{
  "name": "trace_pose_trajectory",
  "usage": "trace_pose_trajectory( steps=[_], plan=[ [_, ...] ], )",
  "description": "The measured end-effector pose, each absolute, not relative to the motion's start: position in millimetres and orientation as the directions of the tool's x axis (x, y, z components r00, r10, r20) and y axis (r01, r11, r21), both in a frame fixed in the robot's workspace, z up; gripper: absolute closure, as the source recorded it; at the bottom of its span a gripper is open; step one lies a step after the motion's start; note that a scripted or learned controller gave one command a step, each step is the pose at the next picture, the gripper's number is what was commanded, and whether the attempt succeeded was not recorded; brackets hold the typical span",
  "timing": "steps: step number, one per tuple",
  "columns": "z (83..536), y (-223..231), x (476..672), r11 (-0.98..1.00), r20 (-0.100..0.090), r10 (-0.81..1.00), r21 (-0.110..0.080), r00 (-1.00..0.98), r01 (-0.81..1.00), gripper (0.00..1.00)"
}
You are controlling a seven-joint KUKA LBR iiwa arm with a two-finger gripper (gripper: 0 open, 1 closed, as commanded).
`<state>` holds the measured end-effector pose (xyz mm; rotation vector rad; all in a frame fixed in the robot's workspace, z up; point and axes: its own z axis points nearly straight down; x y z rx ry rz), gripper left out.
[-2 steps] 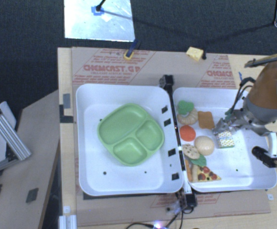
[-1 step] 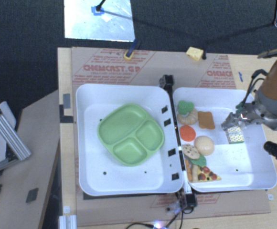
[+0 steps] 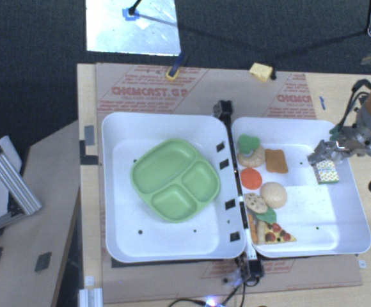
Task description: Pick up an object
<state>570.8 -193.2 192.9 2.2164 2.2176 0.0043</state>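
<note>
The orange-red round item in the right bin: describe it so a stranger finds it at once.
Go to the right bin, along its left wall beside the divider. The tomato slice lies between the green broccoli above and the pale bun below; it is the one flat orange-red disc.

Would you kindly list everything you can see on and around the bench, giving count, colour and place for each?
bins: two, white, side by side on the bench
divided plate: one, light green, left bin
broccoli: one, green, right bin, top left
toast: one, orange-brown, right of the broccoli
tomato: one, red-orange, below the broccoli
egg-like piece: one, cream, right bin centre-left
cookie: one, tan with dark spots, beside the egg-like piece
pizza slice: one, red and yellow, right bin bottom left
patterned packet: one, green-white, right bin, at the hand
yellow block: one, bench's far edge
hand: one, grey, over the right bin's right side
</note>
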Motion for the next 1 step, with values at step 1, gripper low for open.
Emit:
trace_pose_trajectory(
  steps=[1],
  plan=[
    [226.4, -193.7, 572.1, 0.004, -0.002, 1.0, 0.005, -0.004, 1.0, 1.0]
  ],
)
